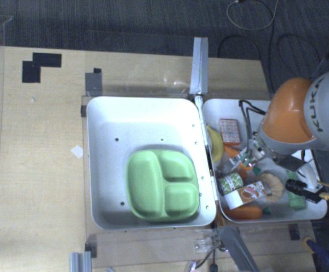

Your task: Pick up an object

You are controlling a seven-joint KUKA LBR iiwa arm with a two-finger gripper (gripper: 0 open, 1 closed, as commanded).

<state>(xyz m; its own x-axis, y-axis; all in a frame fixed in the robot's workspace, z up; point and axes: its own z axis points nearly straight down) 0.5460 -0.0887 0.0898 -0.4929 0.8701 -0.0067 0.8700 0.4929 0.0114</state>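
The right bin [209, 107] holds a heap of small items. Among them are a yellow banana [214, 143], a red-and-white patterned box [229, 130], a green can [230, 183], a small carton [251, 192], an orange piece [244, 212] at the near rim, a tan round item [273, 185] and a green block [296, 200]. My gripper [245, 157] reaches down from the orange-banded wrist [286, 118] into the middle of this heap, just above the green can and beside a small orange item [232, 150]. Nothing is visibly lifted.
The left bin [113, 118] holds a green divided tray [163, 183] in its near right part. A metal post [199, 67] stands between the bins at the back. Black cables [255, 16] lie on the floor behind the bench.
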